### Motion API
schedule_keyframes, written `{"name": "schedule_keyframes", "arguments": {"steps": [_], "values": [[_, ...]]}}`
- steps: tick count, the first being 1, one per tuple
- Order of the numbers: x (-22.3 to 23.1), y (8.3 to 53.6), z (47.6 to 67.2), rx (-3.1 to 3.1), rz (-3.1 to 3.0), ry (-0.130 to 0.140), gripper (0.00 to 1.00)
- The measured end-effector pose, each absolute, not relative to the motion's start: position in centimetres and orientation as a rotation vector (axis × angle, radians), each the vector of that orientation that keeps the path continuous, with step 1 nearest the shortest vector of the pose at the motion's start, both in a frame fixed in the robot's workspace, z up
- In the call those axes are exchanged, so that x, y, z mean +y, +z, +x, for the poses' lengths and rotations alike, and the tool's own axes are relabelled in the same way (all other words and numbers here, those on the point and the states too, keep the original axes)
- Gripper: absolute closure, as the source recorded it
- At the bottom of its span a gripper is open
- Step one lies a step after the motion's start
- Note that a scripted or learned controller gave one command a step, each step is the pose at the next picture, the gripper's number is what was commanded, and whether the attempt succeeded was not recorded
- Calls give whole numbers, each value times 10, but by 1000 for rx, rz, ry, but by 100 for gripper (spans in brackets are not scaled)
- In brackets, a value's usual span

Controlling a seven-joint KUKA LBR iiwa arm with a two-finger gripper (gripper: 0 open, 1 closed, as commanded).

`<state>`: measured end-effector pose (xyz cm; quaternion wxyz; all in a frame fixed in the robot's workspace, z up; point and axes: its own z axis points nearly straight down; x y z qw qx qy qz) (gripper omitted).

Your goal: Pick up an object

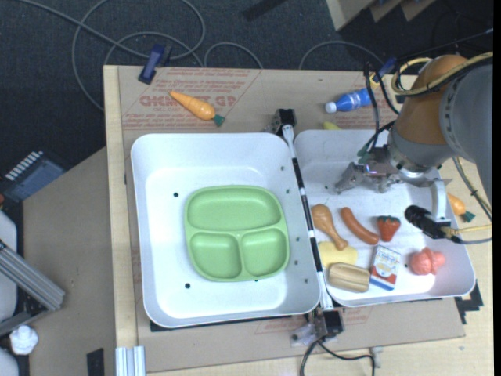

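Right bin (pixel 329 151) | toy foods: hotdog (pixel 359 225), strawberry (pixel 388 227) | jaws (pixel 362 176) state unclear

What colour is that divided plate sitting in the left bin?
Light green, seen plainly in the camera view: the plate lies in the white left bin.

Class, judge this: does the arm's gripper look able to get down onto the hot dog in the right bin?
Probably yes. The hot dog lies uncovered just below the gripper, with small gaps to the drumstick and strawberry.
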<state>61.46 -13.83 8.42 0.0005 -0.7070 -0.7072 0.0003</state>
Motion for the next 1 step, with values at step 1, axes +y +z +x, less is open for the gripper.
{"name": "schedule_keyframes", "arguments": {"steps": [1], "values": [[-95, 84, 574, -2221, -2220, 1, 0]]}}
